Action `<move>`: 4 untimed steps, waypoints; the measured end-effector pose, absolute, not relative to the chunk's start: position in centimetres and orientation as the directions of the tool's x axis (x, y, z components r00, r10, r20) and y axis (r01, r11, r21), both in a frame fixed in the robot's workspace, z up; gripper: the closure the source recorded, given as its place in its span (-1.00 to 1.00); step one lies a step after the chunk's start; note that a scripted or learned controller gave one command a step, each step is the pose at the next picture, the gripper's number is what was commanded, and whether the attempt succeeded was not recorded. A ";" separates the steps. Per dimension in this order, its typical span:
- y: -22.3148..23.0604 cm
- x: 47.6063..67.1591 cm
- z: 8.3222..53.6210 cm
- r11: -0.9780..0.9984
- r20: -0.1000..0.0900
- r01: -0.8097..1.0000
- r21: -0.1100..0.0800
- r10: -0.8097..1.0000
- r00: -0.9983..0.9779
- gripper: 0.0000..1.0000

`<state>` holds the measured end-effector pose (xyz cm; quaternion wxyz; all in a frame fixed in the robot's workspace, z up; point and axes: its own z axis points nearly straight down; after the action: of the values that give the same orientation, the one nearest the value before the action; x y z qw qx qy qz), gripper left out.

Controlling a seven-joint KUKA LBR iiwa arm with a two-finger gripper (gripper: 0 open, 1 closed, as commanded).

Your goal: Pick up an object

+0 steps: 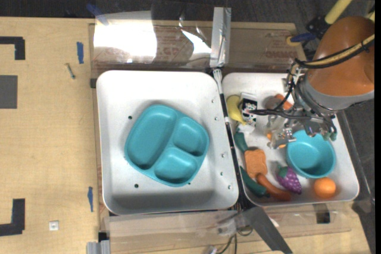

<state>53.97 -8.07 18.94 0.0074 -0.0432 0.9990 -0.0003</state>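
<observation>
My gripper (281, 129) hangs low over the middle of the right bin (351, 187), under the orange-banded wrist (345, 65). It is just left of a teal bowl (310, 155) and above a square of toast (256, 162). A yellow banana (234, 109) and a small white item with black marks (249, 109) lie to its left. Purple grapes (289, 179), an orange fruit (325, 187), a brown sausage-like piece (272, 185) and a dark green piece (244, 149) lie along the bin's front. Small orange bits show beside the fingers; whether anything is held is unclear.
The left bin (113, 92) holds a teal divided plate (166, 144). A metal divider (221, 38) and clear sheeting stand behind the bins. Cables run across the wrist. The wooden bench (41, 146) stretches to the left.
</observation>
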 end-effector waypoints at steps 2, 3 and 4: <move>-11.3 53.1 11.5 0.991 0.003 0.136 0.001 0.136 -0.991 1.00; -11.5 52.7 8.9 0.987 -0.011 -0.158 -0.001 -0.158 -0.987 1.00; -11.4 52.9 10.1 0.987 -0.019 -0.160 -0.003 -0.160 -0.987 1.00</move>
<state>52.95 -11.36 10.09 0.0096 -0.0803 0.9967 -0.0007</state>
